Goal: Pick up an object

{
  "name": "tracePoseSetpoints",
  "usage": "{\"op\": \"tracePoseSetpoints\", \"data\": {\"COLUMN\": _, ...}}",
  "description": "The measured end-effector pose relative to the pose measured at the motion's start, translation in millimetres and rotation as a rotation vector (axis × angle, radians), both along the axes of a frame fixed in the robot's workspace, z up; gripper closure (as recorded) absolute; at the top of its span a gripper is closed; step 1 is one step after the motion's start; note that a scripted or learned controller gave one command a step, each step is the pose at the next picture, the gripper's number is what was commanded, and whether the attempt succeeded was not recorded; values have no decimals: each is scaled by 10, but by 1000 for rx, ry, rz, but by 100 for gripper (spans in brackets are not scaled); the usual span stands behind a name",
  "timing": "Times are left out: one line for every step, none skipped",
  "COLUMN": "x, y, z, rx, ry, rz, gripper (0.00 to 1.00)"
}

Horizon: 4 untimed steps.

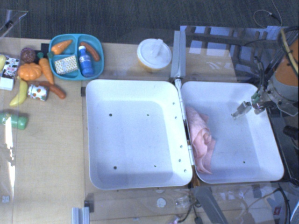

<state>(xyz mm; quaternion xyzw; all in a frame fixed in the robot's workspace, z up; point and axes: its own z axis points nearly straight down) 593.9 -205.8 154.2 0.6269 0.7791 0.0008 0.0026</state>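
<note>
Wood table [46,171] against dark carpet carries two white bins; one pink cloth [202,139] lies at the right bin's [261,162] left wall, the claw [239,110] empty, fingers parted, upper right of it

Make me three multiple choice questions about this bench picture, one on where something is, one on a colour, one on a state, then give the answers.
1. Where does the pink cloth lie?
A. in the left bin
B. against the left wall of the right bin
C. on the blue plate

2. What colour is the divided plate at upper left?
A. blue
B. red
C. white

3. How does the gripper stand to the cloth?
A. pressing on it
B. lifting it
C. apart from it, over bare bin floor

Answers: 1 B, the cloth lies along the divider side of the right bin. 2 A, its rim is blue. 3 C, white floor shows between gripper and cloth.
</note>
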Motion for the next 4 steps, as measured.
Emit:
{"op": "tracePoseSetpoints", "data": {"x": -192, "y": 1103, "z": -621, "rx": 1, "ry": -1, "rz": 43, "gripper": 0}}
{"op": "tracePoseSetpoints", "data": {"x": -278, "y": 379, "z": -240, "rx": 1, "ry": 0, "rz": 30, "gripper": 0}}
{"op": "tracePoseSetpoints", "data": {"x": -170, "y": 1041, "z": -644, "rx": -1, "ry": -9, "rz": 96, "gripper": 0}}
{"op": "tracePoseSetpoints", "data": {"x": -134, "y": 161, "z": 15, "rx": -1, "ry": -1, "rz": 130, "gripper": 0}}
